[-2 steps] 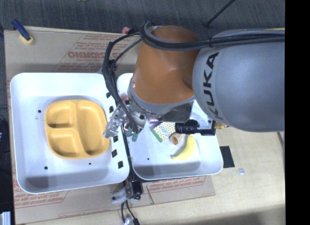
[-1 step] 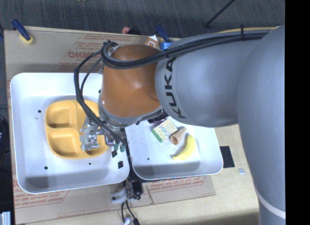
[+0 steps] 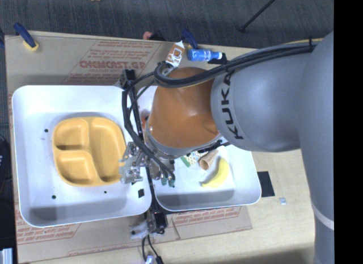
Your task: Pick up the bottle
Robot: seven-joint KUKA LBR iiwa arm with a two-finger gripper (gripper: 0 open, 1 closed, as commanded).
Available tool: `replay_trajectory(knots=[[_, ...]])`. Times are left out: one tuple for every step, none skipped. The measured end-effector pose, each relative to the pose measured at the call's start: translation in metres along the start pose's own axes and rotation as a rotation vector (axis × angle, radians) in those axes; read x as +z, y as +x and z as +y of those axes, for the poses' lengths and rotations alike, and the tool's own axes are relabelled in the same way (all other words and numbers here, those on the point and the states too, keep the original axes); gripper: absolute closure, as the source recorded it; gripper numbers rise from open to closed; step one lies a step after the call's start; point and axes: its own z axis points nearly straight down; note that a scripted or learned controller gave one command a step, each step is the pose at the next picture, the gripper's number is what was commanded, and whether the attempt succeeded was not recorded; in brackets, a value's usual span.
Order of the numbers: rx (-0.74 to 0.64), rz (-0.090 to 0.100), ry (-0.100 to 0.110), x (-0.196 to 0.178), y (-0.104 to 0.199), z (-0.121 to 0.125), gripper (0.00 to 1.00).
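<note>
Bottle [image 3: 201, 55] lies at the right bin's [image 3: 249, 186] far edge, well apart from the gripper [image 3: 142, 169], whose opening I cannot tell, so approach and descent remain.

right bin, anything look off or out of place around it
Yes. A blue bottle lies on its side outside the right bin, on the cardboard beyond the far rim, not in it. A banana and a cone-shaped item lie inside. The arm covers much of this bin.
</note>
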Motion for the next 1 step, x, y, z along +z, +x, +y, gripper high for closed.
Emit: replay_trajectory(knots=[[-0.185, -0.004, 0.000, -0.0846, -0.0025, -0.0650, 1.00]])
